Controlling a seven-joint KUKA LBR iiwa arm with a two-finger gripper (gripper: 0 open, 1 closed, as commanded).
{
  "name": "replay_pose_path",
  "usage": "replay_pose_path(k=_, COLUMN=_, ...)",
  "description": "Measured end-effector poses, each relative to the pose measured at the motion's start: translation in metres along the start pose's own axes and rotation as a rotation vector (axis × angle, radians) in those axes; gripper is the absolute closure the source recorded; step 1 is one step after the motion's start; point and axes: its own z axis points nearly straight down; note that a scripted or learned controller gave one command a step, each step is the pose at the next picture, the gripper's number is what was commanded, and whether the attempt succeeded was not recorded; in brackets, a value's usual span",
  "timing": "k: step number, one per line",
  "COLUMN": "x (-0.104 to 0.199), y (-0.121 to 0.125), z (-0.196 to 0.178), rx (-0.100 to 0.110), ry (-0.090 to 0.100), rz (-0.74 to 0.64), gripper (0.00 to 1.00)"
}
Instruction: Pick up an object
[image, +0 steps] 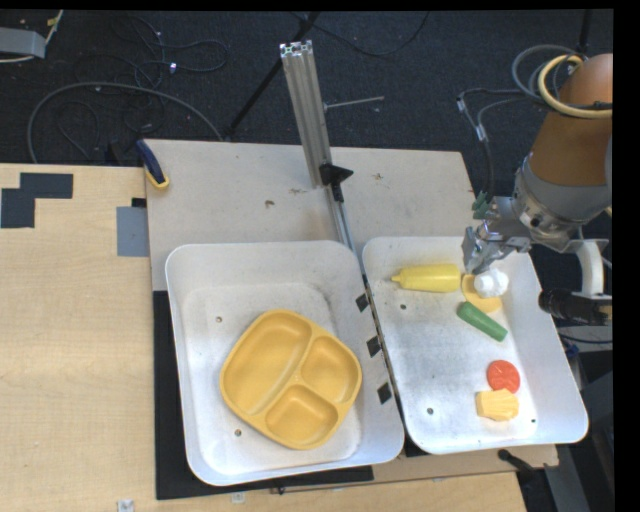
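The right bin holds a yellow corn-like piece near its far edge, a green pod, a red round piece and a small yellow block. A small white and yellow thing lies just right of the corn piece. My gripper hangs low over the far right part of this bin, directly above that white and yellow thing and next to the corn piece's right end. Nothing is seen held.
The left bin holds a yellow divided plate. A metal post stands behind the bins, with a black bracket at its foot. Black clips sit on the ridge between the bins. Cables lie on the floor behind the bench.
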Motion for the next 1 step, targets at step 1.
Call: replay_pose_path(k=1, x=0.0416, y=-0.0013, z=0.0083, rx=0.001, ry=-0.001, rz=0.001, gripper=1.00)
